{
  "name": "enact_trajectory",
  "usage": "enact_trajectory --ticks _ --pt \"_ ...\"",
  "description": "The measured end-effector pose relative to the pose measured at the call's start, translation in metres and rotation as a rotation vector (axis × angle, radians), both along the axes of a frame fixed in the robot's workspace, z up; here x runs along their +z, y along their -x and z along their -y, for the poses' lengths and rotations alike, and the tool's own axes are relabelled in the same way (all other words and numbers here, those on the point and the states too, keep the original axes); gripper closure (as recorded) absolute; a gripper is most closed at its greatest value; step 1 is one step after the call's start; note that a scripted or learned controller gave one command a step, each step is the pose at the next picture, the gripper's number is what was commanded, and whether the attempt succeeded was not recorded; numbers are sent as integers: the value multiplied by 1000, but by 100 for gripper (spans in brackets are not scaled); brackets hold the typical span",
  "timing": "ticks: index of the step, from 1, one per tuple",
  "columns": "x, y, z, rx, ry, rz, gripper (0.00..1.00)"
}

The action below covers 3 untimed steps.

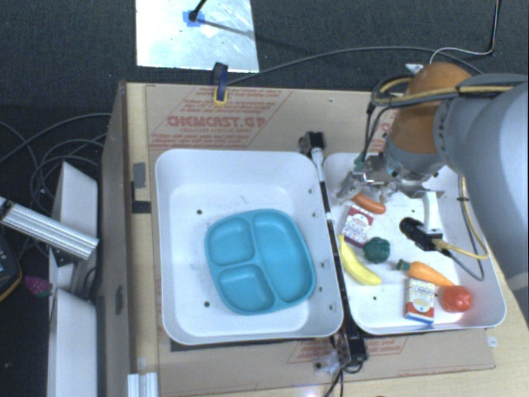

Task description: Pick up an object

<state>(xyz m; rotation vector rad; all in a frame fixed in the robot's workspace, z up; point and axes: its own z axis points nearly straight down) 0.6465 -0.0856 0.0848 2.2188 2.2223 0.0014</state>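
Gripper (369,182): half hidden under the wrist; grip state cannot be told.
Sausage (369,204): long axis left-right, slightly tilted, just below gripper.

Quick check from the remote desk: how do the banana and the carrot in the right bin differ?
The banana is yellow and curved; the carrot is orange and tapers straight. The banana lies near the right bin's left wall, beside the green ball; the carrot lies farther right, next to the tomato. Both lie flat, untouched by the gripper.

Left white plastic bin (178,246) has a light blue 3-compartment plastic tray (259,260) in it. Far back there's a shiny silver sheet (196,23) on the dark floor, plus a yellow clamp (220,83) on the brown cardboard board (248,114).
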Motion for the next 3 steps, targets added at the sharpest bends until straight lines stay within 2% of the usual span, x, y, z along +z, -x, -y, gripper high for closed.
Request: enact_trajectory --ticks 1,2,3 --pt "-1 62 4 0 0 0 0" --pt "0 23 7 1 0 1 0" --pt "11 22 6 3 -1 3 100"
